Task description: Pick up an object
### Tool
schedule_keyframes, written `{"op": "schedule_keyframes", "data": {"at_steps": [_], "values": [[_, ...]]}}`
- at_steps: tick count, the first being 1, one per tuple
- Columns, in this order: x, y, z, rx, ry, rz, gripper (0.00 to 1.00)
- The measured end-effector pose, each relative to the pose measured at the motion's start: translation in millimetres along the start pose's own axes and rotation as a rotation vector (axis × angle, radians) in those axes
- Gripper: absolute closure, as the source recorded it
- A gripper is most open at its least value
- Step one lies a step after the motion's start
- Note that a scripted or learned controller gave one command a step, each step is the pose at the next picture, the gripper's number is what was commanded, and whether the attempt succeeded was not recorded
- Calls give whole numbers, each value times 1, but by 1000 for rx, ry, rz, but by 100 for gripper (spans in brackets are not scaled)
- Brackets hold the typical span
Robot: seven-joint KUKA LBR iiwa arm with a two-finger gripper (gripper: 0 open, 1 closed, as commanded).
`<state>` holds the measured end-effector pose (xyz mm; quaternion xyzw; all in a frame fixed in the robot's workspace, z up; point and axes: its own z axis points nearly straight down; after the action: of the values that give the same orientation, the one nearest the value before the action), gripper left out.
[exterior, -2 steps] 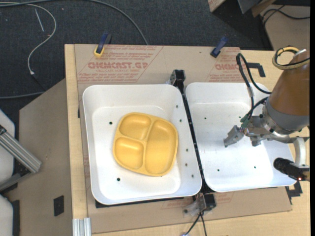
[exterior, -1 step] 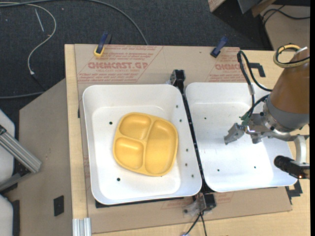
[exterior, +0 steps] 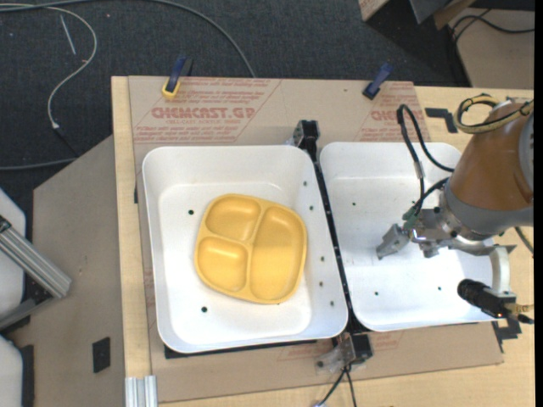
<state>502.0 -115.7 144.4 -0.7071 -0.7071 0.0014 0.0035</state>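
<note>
— Where are you right now?

— My gripper (exterior: 392,242) hangs over the right bin (exterior: 373,299), low near its floor. I can't tell from this angle how it is set, and I see nothing in it.

— And the thing to pick?

— Well off to the gripper's far side, across the divide where the two bins meet: a yellow tray (exterior: 251,248) lying flat in the middle of the left bin (exterior: 170,312), apart from every wall.

— How will it handle?

— I'd judge it light, stiff moulded plastic, smooth and likely a bit slippery. Lying flat, it offers no side to pinch, so I'd go for the raised outer rim or one of the ridges between its compartments.

— Count for me.

— One tray, three compartments in it. Two white bins. Beyond them, two blue clamps (exterior: 176,75) on the board's far edge.
</note>
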Motion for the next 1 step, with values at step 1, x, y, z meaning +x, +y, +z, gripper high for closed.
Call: {"op": "schedule_keyframes", "data": {"at_steps": [1], "values": [[1, -1, 53, 1, 0, 0, 0]]}}
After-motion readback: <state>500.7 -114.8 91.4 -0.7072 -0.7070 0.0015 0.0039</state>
